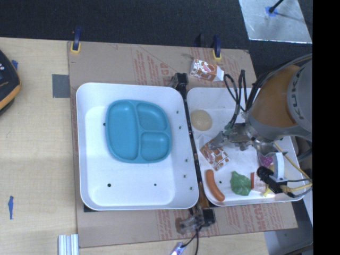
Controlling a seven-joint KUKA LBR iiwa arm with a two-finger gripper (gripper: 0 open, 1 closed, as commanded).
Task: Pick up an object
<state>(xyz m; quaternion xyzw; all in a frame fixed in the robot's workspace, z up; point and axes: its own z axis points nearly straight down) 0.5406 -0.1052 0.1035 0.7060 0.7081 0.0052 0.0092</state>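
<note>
Camera view, looking down: a large white bin point(95, 187) at centre left holds a blue three-compartment plastic plate point(139, 130). A second white bin point(212, 97) at lower right holds the smaller items. The grey arm with an orange band point(279, 108) enters from the right; its gripper point(219, 141) sits just above a red-and-white printed packet point(214, 156), finger position impossible to tell. Nearby lie a round beige disc point(201, 120), a green leafy toy point(240, 184) and a red sausage point(214, 186).
</note>
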